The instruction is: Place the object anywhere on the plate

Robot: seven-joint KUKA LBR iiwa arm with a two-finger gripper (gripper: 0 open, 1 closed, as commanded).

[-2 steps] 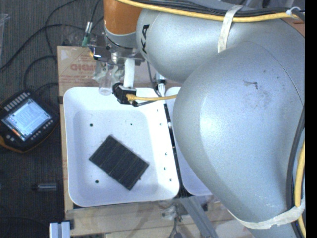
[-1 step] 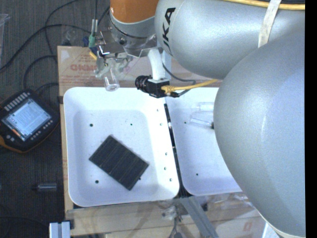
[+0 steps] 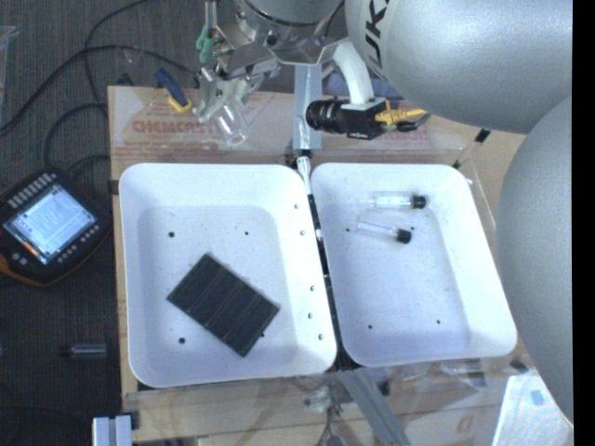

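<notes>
A dark ribbed rectangular plate (image 3: 223, 304) lies tilted on the floor of the left bin (image 3: 149, 189), toward its front. Two clear vials with black caps lie in the right bin (image 3: 465, 249): one (image 3: 398, 200) near the back and a second (image 3: 383, 231) just in front of it. My gripper (image 3: 223, 108) hangs high over the bench behind the left bin's back rim, well away from the plate and both vials. Something clear and glassy shows at its tip, but I cannot make out what it is.
The grey arm fills the upper right and overhangs the right bin's right side. A black cylindrical fitting (image 3: 344, 117) sits behind the divider between the bins. A teach pendant (image 3: 46, 223) and cables lie to the left of the bench.
</notes>
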